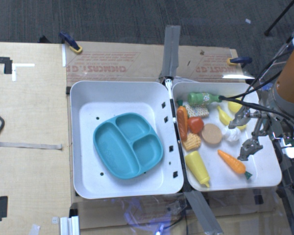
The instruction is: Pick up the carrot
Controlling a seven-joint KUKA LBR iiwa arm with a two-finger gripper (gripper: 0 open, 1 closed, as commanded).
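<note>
Rightward, carrot (232, 162) among toy foods in right bin (269, 179); divided plate (128, 145) in left bin (83, 106).

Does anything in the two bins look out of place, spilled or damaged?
Nothing looks spilled or broken. The toy foods lie crowded in the right white bin, the orange plastic carrot apart near its front. The blue divided plate sits askew in the left white bin.

Arm enters from right, orange band at frame edge; gripper (246, 132) low, jaws spread, holding nothing.
</note>
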